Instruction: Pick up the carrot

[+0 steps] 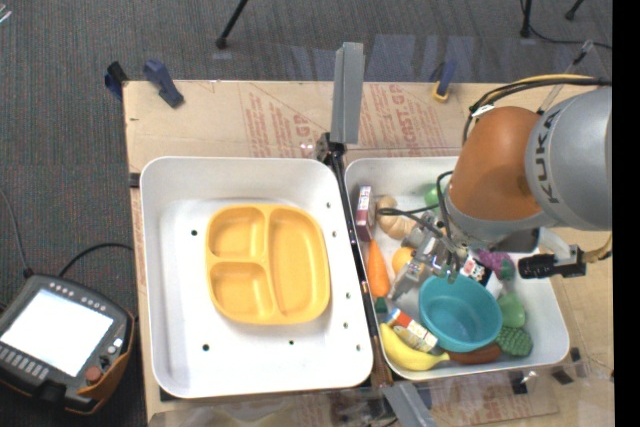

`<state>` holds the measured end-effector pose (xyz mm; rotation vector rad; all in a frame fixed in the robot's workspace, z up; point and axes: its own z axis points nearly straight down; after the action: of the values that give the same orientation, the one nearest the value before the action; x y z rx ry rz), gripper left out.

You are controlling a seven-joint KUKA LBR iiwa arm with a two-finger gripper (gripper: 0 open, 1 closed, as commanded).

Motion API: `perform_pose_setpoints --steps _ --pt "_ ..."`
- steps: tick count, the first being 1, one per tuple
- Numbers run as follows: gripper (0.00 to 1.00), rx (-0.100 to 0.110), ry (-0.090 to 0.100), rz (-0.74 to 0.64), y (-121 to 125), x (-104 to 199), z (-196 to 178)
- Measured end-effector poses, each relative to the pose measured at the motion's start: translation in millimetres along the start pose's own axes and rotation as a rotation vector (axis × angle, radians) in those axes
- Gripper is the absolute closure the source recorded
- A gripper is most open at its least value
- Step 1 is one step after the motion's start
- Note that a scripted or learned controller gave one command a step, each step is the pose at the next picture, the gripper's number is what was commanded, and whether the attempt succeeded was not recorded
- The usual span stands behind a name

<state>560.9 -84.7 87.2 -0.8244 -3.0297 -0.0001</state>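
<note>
Banana [412, 352] sits at the right bin's [556, 315] 7 o'clock corner, teal bowl [459, 312] just beside it. Carrot [377, 269] lies along the bin's 9 o'clock wall, untouched. Gripper [424, 267] hangs just at the carrot's 3 o'clock, fingers spread, nothing between them. Yellow tray [268, 263] in left bin [170, 215].

The arm reaches in from the right, wrist bent down; its hand [425, 265] hangs low, seemingly slightly parted.
</note>
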Motion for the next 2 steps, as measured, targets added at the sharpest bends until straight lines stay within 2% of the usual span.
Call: perform_pose_setpoints --steps 1,2 --pt "0.00 0.000 -0.002 0.103 5.8 -2.7 0.0" --pt "1.00 -0.001 -0.002 0.099 6.4 -2.8 -9.5"
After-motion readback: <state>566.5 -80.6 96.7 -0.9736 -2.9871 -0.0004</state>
